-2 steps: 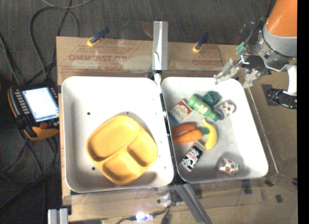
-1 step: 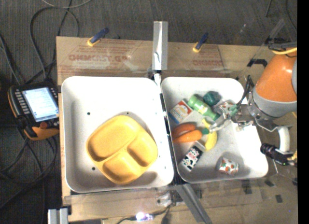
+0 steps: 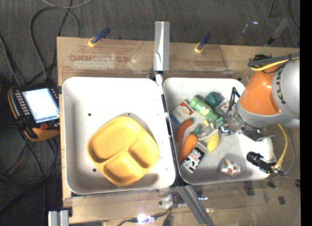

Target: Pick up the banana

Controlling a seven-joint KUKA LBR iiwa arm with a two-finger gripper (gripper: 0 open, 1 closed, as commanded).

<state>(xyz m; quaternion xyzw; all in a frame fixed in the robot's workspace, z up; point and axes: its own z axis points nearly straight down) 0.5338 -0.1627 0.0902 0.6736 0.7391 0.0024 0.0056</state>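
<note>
bench, two white bins | gripper (image 3: 220,126) down in right bin (image 3: 243,147) clutter beside banana (image 3: 213,142), can't tell its grip | step: closing in, next needs a clean pinch

The arm (image 3: 280,91) comes in from the right side of the picture. Its grey body is wide at the right edge, and the orange band (image 3: 258,96) sits just above the wrist and is seen almost from the top. From the band the wrist goes down and to the left. The gripper (image 3: 220,126) is at the end of it and is low. It points toward the left. The metal parts of the gripper are small and dark here, so their exact position is not clear to see.
</note>
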